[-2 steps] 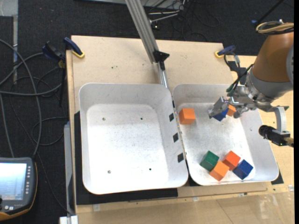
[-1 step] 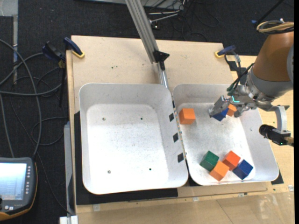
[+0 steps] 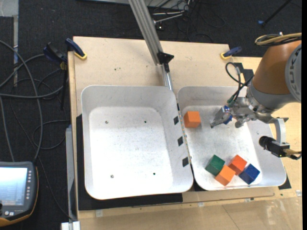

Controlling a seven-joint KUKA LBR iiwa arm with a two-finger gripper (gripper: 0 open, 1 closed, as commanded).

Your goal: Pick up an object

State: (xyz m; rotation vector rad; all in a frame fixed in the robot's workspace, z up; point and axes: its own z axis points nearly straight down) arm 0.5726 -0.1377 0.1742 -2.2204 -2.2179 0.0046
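An orange cube (image 3: 192, 119) sits alone near the upper left of the right bin (image 3: 268, 176). In that bin's front part lies a cluster: a green block (image 3: 215, 165), an orange block (image 3: 225, 175), a red-orange block (image 3: 237, 163) and a blue block (image 3: 249, 173), all touching or nearly so. My gripper (image 3: 225, 120) hangs over the right bin, to the right of the lone orange cube and apart from it. Its fingers (image 3: 217, 122) look spread, with nothing between them.
The left bin (image 3: 127, 140) lies beside the right one, with black clips along the shared rim (image 3: 181, 140). A slanted metal rod (image 3: 148, 30) runs from the top to the bins' junction. A pendant (image 3: 14, 190) and cables lie off the bench at left.
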